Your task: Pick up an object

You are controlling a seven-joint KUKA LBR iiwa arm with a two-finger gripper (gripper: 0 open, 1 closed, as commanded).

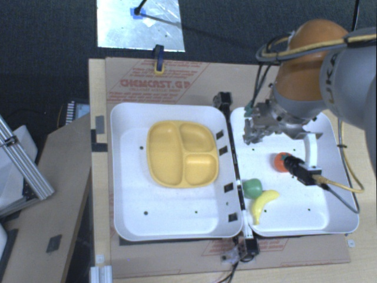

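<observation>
Camera view: I've got the gripper (254,132) low over the right bin (337,216), at its far-left corner, close to the divider btwn the two bins. From this angle I can't tell if it's open or shut, or whether it touches the bin floor.

Pickable stuff is all nearer the cam in the same bin. An orange obj (278,160) sits near the gripper but apart from it. A green round obj (253,187) is by the left wall, w/ a yellow banana (263,204) just beside it.

The left bin (126,217) carries a yellow divided plate (181,154), roughly centred.
</observation>
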